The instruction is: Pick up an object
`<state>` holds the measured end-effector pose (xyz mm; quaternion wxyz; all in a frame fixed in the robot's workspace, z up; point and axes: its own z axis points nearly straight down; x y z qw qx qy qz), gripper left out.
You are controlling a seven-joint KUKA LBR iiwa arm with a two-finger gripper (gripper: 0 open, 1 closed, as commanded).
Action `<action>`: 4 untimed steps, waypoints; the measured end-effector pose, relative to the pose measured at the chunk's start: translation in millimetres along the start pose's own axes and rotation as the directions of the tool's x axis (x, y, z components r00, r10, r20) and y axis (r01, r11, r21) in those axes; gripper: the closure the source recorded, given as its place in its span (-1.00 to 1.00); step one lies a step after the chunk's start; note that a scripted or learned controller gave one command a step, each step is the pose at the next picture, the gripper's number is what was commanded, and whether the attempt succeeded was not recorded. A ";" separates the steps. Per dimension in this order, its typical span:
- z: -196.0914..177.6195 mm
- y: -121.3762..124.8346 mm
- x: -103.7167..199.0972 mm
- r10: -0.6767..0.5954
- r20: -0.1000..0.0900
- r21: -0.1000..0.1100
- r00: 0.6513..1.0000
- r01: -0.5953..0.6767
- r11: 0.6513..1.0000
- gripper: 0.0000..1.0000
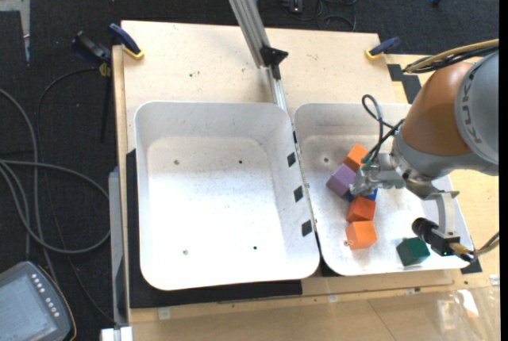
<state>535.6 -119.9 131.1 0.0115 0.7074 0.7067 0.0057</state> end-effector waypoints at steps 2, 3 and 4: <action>-107.4 0.6 -6.1 -0.004 -0.006 0.018 1.000 0.004 1.000 1.00; -104.8 1.2 -6.0 -0.004 -0.007 0.023 1.000 0.004 1.000 1.00; -94.7 9.0 43.0 -0.008 -0.010 0.025 1.000 0.008 1.000 1.00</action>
